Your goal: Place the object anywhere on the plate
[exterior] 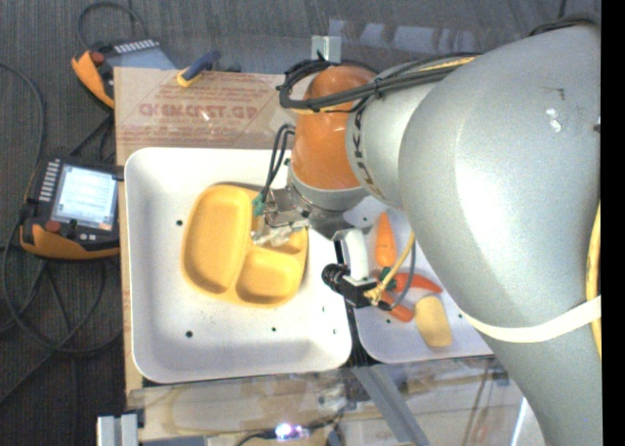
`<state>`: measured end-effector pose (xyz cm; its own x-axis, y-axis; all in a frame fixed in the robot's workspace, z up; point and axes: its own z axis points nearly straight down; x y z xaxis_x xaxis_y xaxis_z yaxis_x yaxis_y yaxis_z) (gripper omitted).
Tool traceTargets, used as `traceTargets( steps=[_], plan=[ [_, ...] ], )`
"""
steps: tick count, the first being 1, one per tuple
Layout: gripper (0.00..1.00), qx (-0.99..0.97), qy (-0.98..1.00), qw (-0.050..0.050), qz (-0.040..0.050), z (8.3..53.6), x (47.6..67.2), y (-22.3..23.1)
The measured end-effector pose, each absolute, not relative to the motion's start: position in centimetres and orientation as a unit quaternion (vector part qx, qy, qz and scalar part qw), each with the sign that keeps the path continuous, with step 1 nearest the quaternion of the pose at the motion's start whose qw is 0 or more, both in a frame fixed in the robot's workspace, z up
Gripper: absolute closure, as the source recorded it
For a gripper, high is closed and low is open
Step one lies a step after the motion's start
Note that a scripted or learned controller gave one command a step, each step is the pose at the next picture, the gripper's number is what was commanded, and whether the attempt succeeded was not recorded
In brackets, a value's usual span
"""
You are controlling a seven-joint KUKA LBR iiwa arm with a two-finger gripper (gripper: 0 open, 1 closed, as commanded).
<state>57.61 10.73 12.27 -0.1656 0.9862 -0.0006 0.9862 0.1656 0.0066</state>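
Over the left bin (156, 337), the gripper (278, 229) sits low on the yellow divided plate (220, 239); can't tell if it's spread or pinching anything. Right bin (469, 346) has a carrot (386, 239), potato (435, 322) and another orange veggie (415, 284), near each other.

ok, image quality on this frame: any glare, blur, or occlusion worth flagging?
Camera view: the big grey arm sits close to the lens, looks soft, and blocks most of the right bin. Mild sheen on the yellow plate and on the left bin rim. The wrist hides the jaws over the plate, so their state is unreadable. A small light flare at the bottom edge.
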Motion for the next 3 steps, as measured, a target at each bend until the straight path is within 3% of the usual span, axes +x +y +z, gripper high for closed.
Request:
traceTargets(
  steps=[1,2,3],
  plan=[
    [0.00,0.646,0.763,0.002,0.0006,12.20,57.57,10.64],
    [1.00,0.646,0.763,0.000,0.0007,13.04,57.53,10.70],
    [0.00,0.646,0.763,0.000,0.0007,13.04,57.53,10.70]
  ],
)
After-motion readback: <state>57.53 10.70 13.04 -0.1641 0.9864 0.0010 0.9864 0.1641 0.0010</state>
